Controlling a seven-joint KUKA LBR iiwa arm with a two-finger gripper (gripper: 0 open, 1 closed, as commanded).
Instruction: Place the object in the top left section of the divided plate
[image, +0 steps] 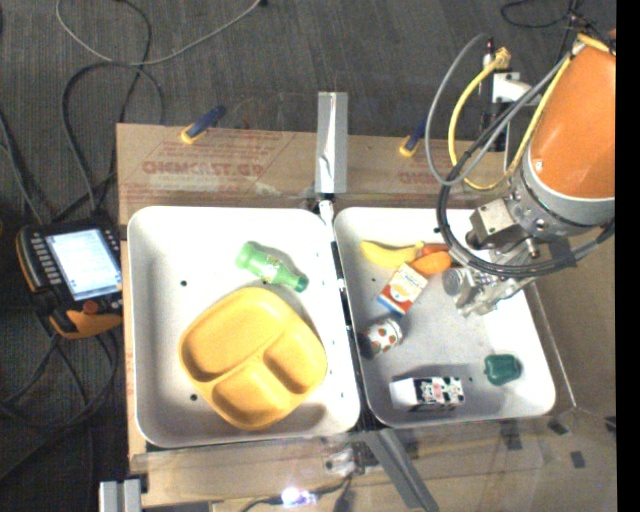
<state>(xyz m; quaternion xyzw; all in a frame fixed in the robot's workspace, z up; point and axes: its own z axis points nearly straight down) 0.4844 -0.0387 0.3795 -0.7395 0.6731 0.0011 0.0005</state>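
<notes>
Right now your gripper (482, 297) hangs over the right bin (540, 395), near that bin's far-right part, and the angle hides it too much to tell how it stands or whether it carries anything. The task does not name its object, so you must choose among what lies in this bin. Nearest, just toward the bin's left, is the small carton (401, 289), its long axis slanting from the near-left to the far-right; touching it on the far side are an orange piece (432, 263) and a yellow banana (385, 251). A round can (383, 336) sits toward the left wall, a flat box (429, 391) along the near wall, a green piece (502, 369) near the near-right corner. The yellow divided plate (254, 357) rests in the left bin (165, 240), well apart across the divider, with a green bottle (270, 265) lying just beyond its far edge. Print shows on the carton and box, but none is legible. The cardboard (215, 165) behind the bins carries red lettering too faint to read.
</notes>
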